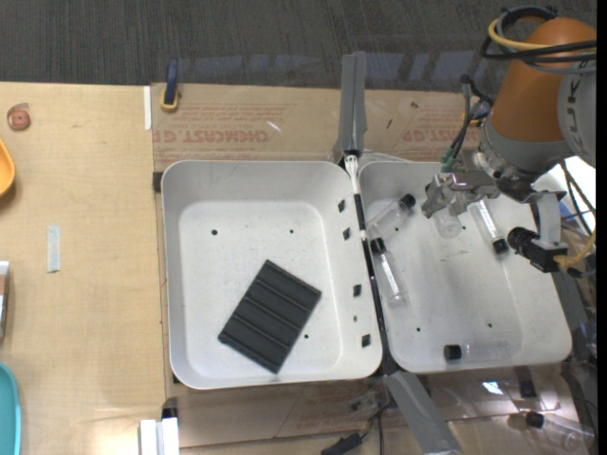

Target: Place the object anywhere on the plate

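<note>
Pincer [453,197] state cannot be told, since the tool is seen as a small metallic cluster over the far part of the right bin [531,349]. The KUKA arm [541,83] reaches in from the far right, its orange band above the wrist. A dark ribbed rectangular plate [271,315] lies flat and askew in the near middle of the left bin [180,254]. Several small clear tube-like objects are scattered in the right bin; one [390,279] lies near the divider, another [487,224] just right of the pincer. Which object is meant is not certain. The step in hand is judged to be the approach to a pick. A secure grasp is called for next, then a carry leftward over the divider to the plate.
</note>
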